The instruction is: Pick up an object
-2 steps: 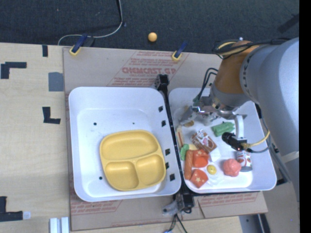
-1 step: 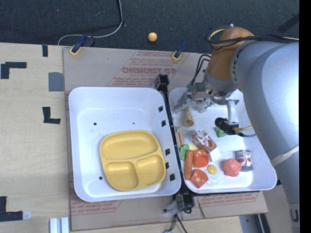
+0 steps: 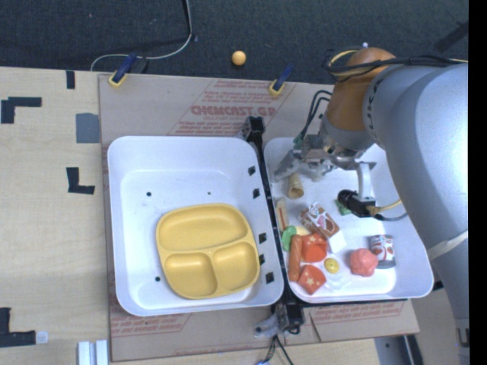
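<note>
Two white bins sit side by side on the worktop [image 3: 53,226]. In the left bin [image 3: 125,204] lies a yellow divided plate [image 3: 207,249]. The right bin [image 3: 407,268] holds small toy foods — a carrot [image 3: 294,258], a red chunk [image 3: 364,261], a small can [image 3: 382,249] and a cork-like piece [image 3: 294,186]. Over its far end hangs the claw [image 3: 308,162], just above the cork-like piece; whether it is released or clenched cannot be told.

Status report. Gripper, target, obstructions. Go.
Gripper low over right bin, far end. Small tan piece right beneath it, not gripped. Toy food pile crowds the near end.
</note>
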`<state>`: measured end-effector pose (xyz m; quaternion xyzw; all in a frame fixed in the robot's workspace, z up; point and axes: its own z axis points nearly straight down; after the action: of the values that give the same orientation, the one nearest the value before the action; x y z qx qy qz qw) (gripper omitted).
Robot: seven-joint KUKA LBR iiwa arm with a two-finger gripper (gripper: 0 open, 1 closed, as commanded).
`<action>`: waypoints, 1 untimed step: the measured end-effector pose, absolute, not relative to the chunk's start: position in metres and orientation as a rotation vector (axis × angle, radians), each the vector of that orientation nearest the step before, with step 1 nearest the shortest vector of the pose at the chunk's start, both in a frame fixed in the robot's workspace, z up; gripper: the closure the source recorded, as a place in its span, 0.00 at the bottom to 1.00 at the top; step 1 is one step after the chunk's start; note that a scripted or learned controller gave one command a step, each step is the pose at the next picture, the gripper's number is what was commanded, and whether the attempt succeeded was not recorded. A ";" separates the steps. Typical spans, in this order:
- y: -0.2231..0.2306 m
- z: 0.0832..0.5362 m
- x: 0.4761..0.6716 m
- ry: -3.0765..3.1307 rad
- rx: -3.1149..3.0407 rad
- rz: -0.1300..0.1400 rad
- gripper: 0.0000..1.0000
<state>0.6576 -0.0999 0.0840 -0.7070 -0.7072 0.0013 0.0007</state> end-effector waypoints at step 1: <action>-0.096 0.084 0.658 -2.222 -2.220 0.004 0.00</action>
<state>0.6581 -0.0958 0.0840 -0.7067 -0.7075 0.0012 0.0003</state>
